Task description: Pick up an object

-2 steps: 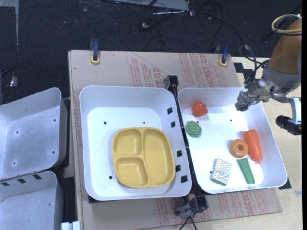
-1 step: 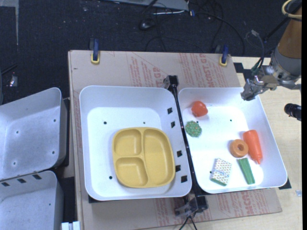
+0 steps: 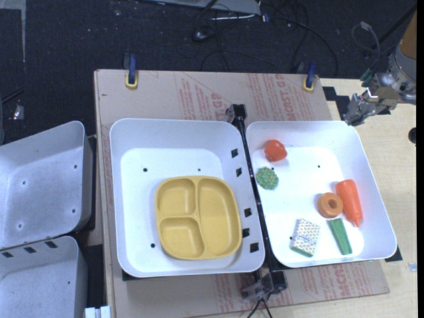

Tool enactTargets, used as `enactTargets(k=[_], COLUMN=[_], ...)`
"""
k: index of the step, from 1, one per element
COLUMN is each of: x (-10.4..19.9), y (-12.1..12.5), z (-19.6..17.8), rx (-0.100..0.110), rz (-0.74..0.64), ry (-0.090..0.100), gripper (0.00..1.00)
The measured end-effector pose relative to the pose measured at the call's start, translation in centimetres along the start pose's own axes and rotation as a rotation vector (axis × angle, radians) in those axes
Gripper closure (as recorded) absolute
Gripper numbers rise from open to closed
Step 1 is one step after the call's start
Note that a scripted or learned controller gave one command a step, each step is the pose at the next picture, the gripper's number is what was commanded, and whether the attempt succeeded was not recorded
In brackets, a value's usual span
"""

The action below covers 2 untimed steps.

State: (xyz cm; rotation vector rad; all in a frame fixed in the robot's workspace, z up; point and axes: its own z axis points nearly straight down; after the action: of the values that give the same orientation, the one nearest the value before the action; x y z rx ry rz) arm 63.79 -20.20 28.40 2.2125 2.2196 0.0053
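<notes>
My pincer (image 3: 356, 108) is hanging at the far right, just beyond the back right corner of the right bin (image 3: 371, 177), above the worktop (image 3: 199, 91) rather than over the bin's floor. It is small and dark at this angle, and I cannot tell how far it is open; nothing is showing between its tips.

The things I might pick are all lying in the right bin. A red tomato-like piece (image 3: 275, 150) is sitting near the back left, with a green knobbly ball (image 3: 267, 178) just in front of it, close to the bin's left wall. Toward the right wall an orange carrot (image 3: 350, 201) is lying lengthwise, touching an orange ring (image 3: 329, 205) on its left. Near the front, a green stick (image 3: 341, 236) is lying just below the ring, and a small patterned box (image 3: 305, 237) is resting to its left.

The left bin (image 3: 126, 177) is carrying a yellow divided tray (image 3: 197, 217) with three compartments, sitting flat toward the front.
</notes>
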Motion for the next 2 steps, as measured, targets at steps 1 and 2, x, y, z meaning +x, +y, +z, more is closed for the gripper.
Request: enactTargets(k=[1, 2], x=[3.8, 9.2], y=[-2.4, -5.3], z=[0.5, 1.6], rx=[0.009, 0.011], rz=[-0.002, -0.003], ry=[0.004, 0.005], gripper=[1.0, 1.0])
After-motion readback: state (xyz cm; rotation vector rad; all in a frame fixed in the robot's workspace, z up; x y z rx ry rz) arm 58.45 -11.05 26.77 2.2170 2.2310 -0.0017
